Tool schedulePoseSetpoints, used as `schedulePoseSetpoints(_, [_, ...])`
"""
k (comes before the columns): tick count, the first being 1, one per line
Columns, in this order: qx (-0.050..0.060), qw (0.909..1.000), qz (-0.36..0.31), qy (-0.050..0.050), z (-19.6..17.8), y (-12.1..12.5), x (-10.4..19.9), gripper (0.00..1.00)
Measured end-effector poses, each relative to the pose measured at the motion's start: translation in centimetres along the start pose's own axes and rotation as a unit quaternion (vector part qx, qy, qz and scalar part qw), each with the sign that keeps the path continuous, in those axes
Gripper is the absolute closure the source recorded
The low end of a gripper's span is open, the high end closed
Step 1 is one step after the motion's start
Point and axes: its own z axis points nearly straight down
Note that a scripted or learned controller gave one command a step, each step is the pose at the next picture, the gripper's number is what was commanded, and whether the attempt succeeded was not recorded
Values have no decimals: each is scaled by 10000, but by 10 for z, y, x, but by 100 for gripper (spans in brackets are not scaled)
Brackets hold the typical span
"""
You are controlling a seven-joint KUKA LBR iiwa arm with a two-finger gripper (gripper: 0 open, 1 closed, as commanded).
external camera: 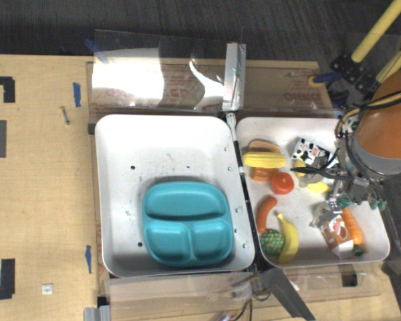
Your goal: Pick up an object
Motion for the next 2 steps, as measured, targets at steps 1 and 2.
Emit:
schedulePoseSetpoints(1, [-7,10000,-53,36,83,-32,29,0])
schedulePoseSetpoints(2, [-13,9990,445,-14,80,19,-54,0])
